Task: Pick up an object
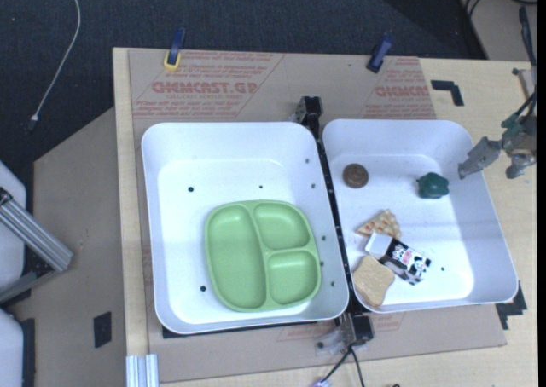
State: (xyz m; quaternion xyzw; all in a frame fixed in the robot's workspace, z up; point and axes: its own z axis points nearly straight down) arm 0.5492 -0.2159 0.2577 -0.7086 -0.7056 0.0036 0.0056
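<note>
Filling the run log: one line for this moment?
pincer: at right bin right rim, holding nothing | green object: nearest, untouched | divided plate: left bin

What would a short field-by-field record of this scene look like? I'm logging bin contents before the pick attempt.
left bin: holds a green divided plate
right bin: holds five small items
round brown item: near the bin's far left corner
green item: far right part
cracker piece: middle left
black-and-white packet: near centre
tan slice: near left corner
gripper: over the right bin's far right rim, holding nothing visible
</note>
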